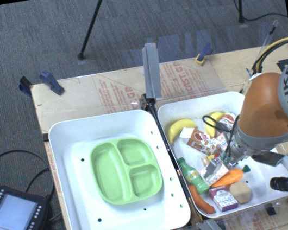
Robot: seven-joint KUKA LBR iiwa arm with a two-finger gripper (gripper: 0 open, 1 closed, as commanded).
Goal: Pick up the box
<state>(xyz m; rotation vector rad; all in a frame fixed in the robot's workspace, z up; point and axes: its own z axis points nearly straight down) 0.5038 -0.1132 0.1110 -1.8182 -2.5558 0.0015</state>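
One fixed camera hangs above the counter (102, 94) and looks down at a slant, far enough off to take in both white bins whole. The left bin (68, 152) sits near the middle of the picture, the right bin (256, 185) beside it toward the right edge. Beyond the left bin, carpet (20, 40) fills the top, and the arm (267, 112) comes in over the right bin from the right
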